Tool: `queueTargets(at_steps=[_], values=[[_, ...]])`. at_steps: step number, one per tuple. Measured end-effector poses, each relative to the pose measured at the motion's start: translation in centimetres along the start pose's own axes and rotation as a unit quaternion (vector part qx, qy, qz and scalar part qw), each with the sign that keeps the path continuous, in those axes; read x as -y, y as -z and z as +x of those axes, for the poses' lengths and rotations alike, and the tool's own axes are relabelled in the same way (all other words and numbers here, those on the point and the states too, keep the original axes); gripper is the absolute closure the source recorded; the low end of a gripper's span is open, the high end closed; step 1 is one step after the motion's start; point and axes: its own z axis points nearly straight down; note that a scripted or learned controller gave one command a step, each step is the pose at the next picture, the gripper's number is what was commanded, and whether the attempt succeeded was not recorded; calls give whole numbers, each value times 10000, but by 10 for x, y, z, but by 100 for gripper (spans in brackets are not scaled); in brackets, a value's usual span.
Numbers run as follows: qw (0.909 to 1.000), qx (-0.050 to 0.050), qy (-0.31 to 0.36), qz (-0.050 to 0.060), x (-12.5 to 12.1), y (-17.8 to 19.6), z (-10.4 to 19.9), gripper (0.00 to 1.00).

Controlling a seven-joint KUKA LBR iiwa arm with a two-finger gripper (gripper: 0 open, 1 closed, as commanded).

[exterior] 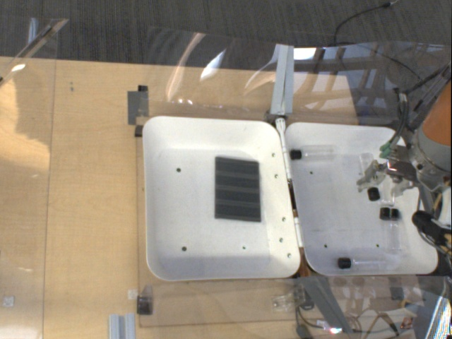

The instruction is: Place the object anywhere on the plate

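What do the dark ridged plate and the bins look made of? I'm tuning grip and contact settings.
Dark ridged plate: likely matte rubber or plastic; dark grey, no glare, parallel ribs. Left bin and right bin: probably moulded plastic, smooth white, rounded corners and soft sheen.

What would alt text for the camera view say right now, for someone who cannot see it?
Two shallow white bins sit side by side on a wooden bench; the left bin holds a dark ribbed rectangular plate lying flat near its middle. The gripper hangs over the right bin, near its right side, apart from the plate.
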Motion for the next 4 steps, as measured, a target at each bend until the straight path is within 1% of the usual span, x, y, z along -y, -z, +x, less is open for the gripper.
queueTargets(at_steps=[1, 2, 3, 4], values=[[9986, -10, -528, 2, 19, 59, 154, 100], [9930, 1, -1184, 32, 28, -22, 216, 100], [9992, -10, -405, 17, 21, -12, 303, 100], [9998, -38, 190, -4, 102, -109, 337, 100]])
